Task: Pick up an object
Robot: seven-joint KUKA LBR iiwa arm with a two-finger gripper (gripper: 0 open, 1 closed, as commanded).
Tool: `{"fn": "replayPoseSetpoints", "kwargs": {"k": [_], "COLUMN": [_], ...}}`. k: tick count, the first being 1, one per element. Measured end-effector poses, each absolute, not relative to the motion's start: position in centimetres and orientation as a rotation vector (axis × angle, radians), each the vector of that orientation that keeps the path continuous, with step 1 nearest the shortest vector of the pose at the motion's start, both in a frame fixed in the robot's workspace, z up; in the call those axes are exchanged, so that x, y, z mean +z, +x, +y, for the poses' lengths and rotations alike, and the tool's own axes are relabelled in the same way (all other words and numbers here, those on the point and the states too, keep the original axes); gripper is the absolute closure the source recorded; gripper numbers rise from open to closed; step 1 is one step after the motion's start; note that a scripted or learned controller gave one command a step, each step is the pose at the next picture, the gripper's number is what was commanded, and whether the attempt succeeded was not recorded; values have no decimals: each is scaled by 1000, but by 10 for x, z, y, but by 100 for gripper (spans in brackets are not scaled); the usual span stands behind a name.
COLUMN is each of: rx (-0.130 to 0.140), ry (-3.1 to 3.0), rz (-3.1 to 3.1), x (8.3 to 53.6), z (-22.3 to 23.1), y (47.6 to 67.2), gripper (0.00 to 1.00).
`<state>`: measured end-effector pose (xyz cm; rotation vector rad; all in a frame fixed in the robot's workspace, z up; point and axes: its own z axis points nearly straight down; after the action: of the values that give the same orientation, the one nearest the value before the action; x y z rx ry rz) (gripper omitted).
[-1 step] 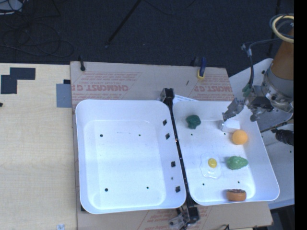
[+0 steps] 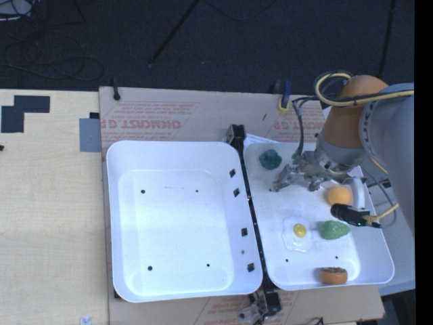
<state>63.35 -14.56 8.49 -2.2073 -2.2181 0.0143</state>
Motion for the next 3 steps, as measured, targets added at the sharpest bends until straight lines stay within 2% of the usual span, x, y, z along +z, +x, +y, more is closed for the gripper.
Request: {"fn": "replayPoseSetpoints", "kwargs": {"k": [1, 2, 3], "rx": [-2, 5, 5], "ry": [-2220, -2211, -2219], "rz": [-2226, -2221, -2218], "x": [143, 84, 97], "z": [-153, -94, -98], "y": [645, 643, 643], "gripper": [0, 0, 100]}}
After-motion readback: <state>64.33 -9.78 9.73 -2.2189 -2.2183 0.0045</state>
